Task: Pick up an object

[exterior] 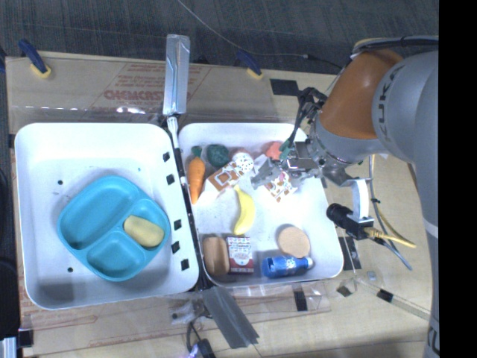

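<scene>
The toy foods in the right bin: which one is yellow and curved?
The yellow curved plastic banana, mid-bin; the orange carrot beside it is straight.

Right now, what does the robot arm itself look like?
The arm is bulky, rounded grey metal with a glossy orange band above the wrist and dark lettering on the grey shell. Thin black cables run by the wrist to a small metallic end effector.

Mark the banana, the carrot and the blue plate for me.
banana (pixel 244 211), camera view, middle of its curved body.
carrot (pixel 196 177), camera view, middle of the orange root.
blue plate (pixel 89 218), camera view, bare floor of its large compartment.
</scene>
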You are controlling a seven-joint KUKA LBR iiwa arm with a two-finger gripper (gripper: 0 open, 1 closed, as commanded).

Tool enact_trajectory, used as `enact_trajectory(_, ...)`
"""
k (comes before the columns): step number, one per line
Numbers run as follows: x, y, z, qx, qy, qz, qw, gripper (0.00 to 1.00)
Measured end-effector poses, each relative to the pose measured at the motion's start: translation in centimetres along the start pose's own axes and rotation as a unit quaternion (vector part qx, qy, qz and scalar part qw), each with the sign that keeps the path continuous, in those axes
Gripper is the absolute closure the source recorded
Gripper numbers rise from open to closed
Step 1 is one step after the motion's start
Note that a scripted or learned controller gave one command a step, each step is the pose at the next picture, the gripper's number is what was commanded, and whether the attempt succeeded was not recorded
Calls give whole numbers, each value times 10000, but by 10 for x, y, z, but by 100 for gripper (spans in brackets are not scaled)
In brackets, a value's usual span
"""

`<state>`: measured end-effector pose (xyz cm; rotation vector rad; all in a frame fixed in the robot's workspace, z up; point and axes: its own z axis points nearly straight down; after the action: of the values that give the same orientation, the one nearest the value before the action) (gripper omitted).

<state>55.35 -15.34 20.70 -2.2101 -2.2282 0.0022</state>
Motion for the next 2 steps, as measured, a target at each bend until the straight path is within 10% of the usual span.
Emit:
enact_trajectory(1, -16, 22, 70, 34, 4, -95, 9999, 0)
enact_trajectory(2, 41, 21, 117, 10, 2, -529, 9986, 0)
